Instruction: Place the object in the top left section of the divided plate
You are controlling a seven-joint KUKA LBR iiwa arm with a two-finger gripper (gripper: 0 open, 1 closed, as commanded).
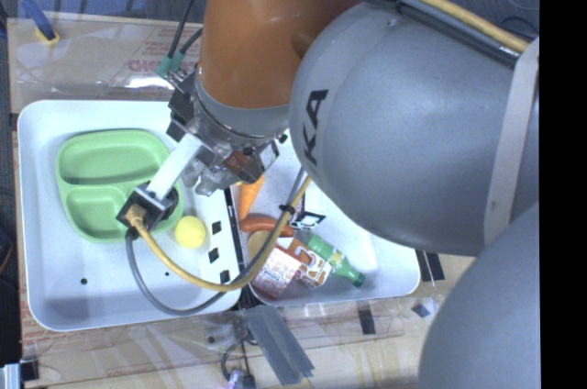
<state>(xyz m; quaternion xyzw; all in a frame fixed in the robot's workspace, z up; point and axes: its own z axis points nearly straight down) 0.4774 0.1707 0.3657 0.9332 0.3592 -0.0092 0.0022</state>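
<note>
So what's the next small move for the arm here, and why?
Probably lower toward the yellow ball in the left bin. It lies loose on the bin floor, just right of the green divided plate, whose sections look bare, so nothing has been placed yet. The pincer itself is hidden under the wrist.

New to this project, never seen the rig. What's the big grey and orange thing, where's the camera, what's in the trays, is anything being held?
That is a robot arm, seen from one fixed camera above the bench looking down at a slant. The arm reaches in from the right and covers much of the view. Its gripper hangs over the gap between two white bins. The left bin holds a green divided plate and a yellow ball. The right bin holds a green-capped bottle and orange items. Whether anything is held, I cannot tell.
</note>
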